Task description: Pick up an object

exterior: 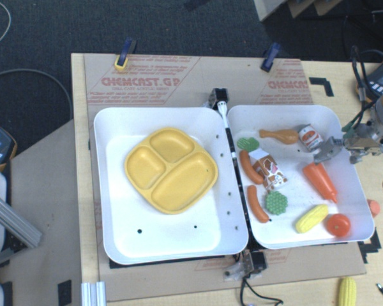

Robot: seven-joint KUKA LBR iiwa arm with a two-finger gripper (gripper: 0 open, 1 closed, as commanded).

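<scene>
1. Carrot (320,180) is lying in the right bin (287,238), near its right wall, between a small can (309,137) and a tomato (337,224).
2. I am hovering my gripper (330,148) just above the carrot's top; I cannot tell whether it is gripping anything.

A brown cardboard-covered surface (191,81) bears two shallow white plastic bins: the left bin (108,190) touches the right bin (319,115) beside it.
</scene>
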